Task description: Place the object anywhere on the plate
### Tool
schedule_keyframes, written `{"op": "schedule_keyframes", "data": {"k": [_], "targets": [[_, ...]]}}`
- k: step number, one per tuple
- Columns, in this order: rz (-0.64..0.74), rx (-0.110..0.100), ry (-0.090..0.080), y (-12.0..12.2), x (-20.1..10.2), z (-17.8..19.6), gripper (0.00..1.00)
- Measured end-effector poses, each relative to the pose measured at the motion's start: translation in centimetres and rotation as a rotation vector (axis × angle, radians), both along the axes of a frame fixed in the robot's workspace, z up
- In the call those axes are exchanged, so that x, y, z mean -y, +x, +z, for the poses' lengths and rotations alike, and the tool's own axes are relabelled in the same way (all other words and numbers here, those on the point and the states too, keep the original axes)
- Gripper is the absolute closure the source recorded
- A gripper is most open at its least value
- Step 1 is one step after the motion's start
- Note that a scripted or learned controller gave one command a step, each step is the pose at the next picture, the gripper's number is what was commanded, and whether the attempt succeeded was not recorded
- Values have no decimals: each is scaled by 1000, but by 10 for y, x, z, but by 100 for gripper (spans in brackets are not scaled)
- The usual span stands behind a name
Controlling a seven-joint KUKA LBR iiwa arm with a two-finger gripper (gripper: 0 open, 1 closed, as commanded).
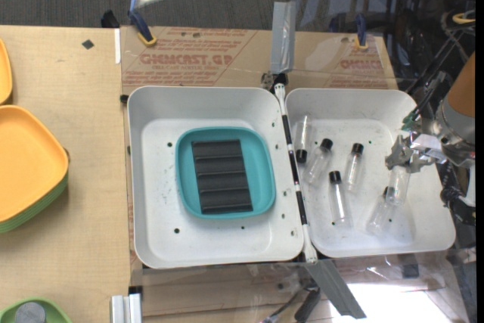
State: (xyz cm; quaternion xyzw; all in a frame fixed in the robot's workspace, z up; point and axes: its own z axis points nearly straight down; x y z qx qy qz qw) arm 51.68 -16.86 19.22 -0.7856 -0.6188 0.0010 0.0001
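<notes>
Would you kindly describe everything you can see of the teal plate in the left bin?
The teal plate is a squarish dish with rounded corners and a raised rim, with a smooth, plastic-like look. It lies flat and upright near the middle of the left bin, resting on the white floor. A dark ribbed rectangular block lies in its well, slightly turned and covering most of it. The vials lie apart in the right bin.

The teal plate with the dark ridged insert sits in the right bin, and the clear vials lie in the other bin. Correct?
Not quite. The camera view shows the teal plate, with its dark ridged insert, in the left bin. The clear vials lie in the right bin.
</notes>
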Motion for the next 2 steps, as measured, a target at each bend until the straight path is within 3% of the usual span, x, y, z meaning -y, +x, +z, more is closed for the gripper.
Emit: {"op": "schedule_keyframes", "data": {"k": [1, 2], "targets": [[0, 0, 0, 0, 0, 0, 0], [-78, -1, -1, -11, 20, 69, 0]]}}
